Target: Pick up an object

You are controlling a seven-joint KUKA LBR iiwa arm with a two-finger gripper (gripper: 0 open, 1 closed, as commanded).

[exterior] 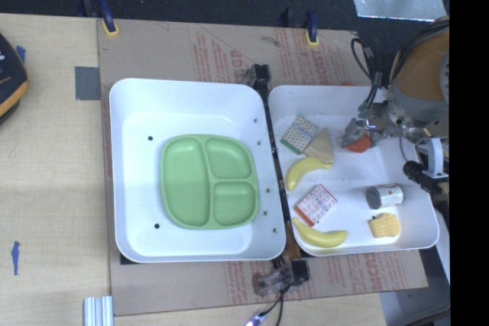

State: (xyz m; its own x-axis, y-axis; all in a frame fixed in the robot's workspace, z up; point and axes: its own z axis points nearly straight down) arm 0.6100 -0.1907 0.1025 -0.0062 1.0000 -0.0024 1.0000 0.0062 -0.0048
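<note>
Reaching stage: jaws (pixel 359 135) low over small red object (pixel 361 143), spread not discernible. Next: close squarely, then lift.

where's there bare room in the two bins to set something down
Left bin: a bare white band runs all around the green divided plate, widest along the far wall and left side. Right bin: crowded with two bananas, packets and a can; the barest patch lies between the gripper and the can.

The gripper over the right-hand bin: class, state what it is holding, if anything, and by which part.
It cannot be told. The gripper sits right at a small red object in the right bin, but no grasp between its tips can be made out.
</note>
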